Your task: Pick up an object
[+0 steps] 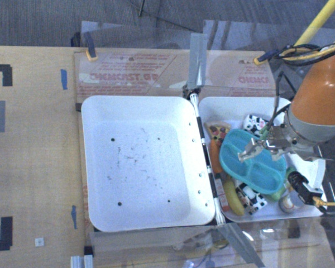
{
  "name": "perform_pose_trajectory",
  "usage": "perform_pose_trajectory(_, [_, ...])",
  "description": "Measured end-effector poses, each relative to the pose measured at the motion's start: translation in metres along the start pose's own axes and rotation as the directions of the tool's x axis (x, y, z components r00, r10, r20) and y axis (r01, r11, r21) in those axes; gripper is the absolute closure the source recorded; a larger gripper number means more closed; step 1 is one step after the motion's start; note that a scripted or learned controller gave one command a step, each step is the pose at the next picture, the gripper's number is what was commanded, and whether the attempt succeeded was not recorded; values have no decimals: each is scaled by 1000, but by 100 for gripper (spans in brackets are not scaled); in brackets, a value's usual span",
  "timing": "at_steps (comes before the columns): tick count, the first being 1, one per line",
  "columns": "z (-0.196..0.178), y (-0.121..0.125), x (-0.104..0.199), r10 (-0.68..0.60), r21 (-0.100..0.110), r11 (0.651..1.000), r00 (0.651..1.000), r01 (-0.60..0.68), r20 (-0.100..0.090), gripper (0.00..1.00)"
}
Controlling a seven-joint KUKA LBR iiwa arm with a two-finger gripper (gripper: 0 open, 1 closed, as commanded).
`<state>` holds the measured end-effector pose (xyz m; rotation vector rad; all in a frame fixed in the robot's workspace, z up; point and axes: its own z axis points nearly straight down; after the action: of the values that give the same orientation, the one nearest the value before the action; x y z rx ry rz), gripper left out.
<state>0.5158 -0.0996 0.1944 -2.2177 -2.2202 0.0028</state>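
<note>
The left bin (pixel 142 166) has only small marks on its floor. The right bin (pixel 234 108) keeps the objects crowded together: a banana (pixel 233 197), black-and-white toys, and on top a turquoise divided dish (pixel 257 169). The hand (pixel 255 149) sits low over this dish, probably to grasp it; whether it grips, I cannot tell.

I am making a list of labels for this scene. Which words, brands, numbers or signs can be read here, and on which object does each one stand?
"CHEMCAST", red print, partly blurred, on the brown paper-faced sheet behind the left white bin; the letters after it cannot be read.
Red print on the similar brown sheet behind the right white bin: seemingly the same brand, too blurred and cut off to read.
No other readable text.
</note>
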Motion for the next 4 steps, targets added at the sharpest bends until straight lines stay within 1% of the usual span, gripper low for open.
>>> perform_pose_trajectory(1, [76,-2,2,72,-13,997,997,-72,4,0])
perform_pose_trajectory(2, [98,-25,-24,76,-38,996,997,-76,3,0])
perform_pose_trajectory(3, [81,-20,-20,69,-51,996,998,-69,-3,100])
perform_pose_trajectory(4, [85,-22,-22,73,-43,996,997,-73,0,0])
